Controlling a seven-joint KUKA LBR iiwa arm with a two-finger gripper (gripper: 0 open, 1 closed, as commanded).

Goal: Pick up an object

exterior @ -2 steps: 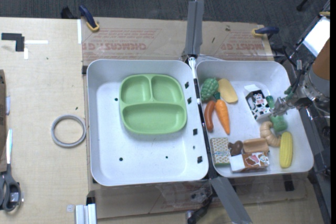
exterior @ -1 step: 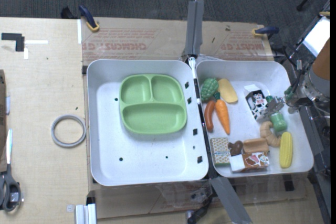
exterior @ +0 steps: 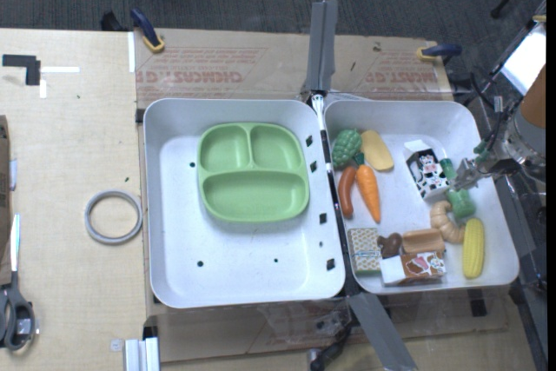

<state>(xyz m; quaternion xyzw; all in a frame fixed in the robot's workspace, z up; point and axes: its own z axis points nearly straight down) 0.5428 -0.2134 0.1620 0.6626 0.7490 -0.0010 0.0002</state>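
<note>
arm (exterior: pixel 532 113): cut by right edge | end effector (exterior: pixel 476 169): finger state unclear | scissors (exterior: pixel 16 308): cropped at left edge

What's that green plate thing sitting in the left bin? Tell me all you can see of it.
The green divided plate is a pale green tray with rounded corners, plastic by the look of it. Raised ridges split it into three compartments: two small ones at the far side and one wide one nearer the camera. It lies flat and right way up on the floor of the left bin, toward that bin's far half, with nothing in it or touching it.
</note>
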